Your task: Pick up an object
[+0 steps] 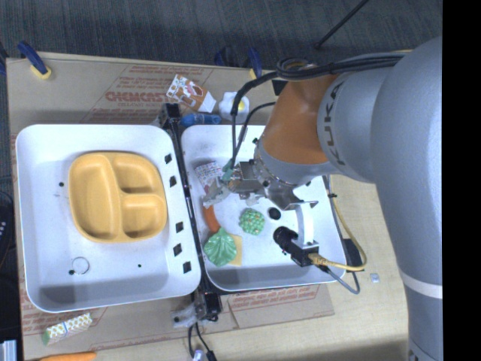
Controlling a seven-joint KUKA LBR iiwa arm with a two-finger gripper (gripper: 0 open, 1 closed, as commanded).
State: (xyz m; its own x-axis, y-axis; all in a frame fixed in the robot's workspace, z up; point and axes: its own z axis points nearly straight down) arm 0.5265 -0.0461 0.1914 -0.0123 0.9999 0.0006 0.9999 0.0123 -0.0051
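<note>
My gripper (220, 186) hangs over the left part of the right bin (263, 278), reaching in from the right under the orange wrist band. Its metal fingers sit above a crumpled white-and-red wrapper (206, 172) and just above an orange carrot-like piece (213, 218). A green bumpy ball (252, 221) lies just right of the carrot. A green leafy toy (220, 247) rests on a yellow slice (236, 251) near the bin's front. I see nothing between the fingers.
The left bin (45, 149) holds a yellow divided tray (118, 195). A small printed box (183, 90) and a blue object (200, 118) lie on the cardboard behind the bins. The arm's large grey body covers the right side.
</note>
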